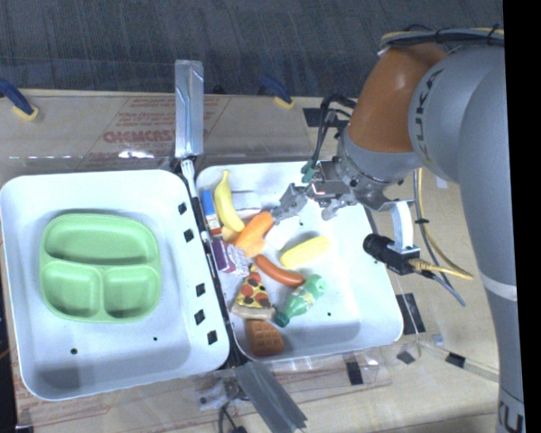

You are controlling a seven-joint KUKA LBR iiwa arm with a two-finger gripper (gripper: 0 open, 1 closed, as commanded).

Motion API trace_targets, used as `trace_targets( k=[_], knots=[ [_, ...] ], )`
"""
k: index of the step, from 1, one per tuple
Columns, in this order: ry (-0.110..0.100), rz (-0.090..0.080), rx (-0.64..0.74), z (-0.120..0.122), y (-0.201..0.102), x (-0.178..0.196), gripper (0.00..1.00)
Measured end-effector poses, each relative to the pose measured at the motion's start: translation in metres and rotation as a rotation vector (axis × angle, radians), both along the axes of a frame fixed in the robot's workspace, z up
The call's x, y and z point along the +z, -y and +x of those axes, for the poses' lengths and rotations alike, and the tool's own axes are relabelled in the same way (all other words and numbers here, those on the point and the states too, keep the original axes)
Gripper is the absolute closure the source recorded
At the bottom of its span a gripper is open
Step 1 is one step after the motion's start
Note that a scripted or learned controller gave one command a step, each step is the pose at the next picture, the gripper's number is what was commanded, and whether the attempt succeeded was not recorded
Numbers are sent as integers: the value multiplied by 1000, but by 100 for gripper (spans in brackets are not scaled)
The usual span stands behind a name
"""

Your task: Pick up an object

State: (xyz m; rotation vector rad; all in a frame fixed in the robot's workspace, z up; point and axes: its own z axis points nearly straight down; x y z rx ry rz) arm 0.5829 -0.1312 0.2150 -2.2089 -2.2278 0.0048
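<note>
The right bin holds several toy foods: a yellow banana, an orange carrot, a pale yellow oblong piece, a red sausage, a pizza slice, a green bottle-shaped piece and a brown waffle-like piece. My gripper hangs over the bin's upper middle, just above the pale yellow piece and right of the carrot. It is open with nothing between its fingers. One fingertip points toward the carrot's upper end.
The left bin holds a green divided tray. A raised divider with black clips separates the bins. A purple packet lies along the right bin's left wall. The arm's cables hang beside the bin's right rim.
</note>
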Motion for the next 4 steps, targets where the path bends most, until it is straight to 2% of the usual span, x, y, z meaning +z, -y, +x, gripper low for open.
trace_targets(
  k=[1, 2, 3, 4],
  knots=[
    [18, -2, 27, 53, -41, -116, 0],
    [18, -5, 29, 53, -39, -105, 100],
    [18, -5, 29, 53, -39, -105, 0],
    [4, -2, -90, 29, -48, -22, 0]
  ],
)
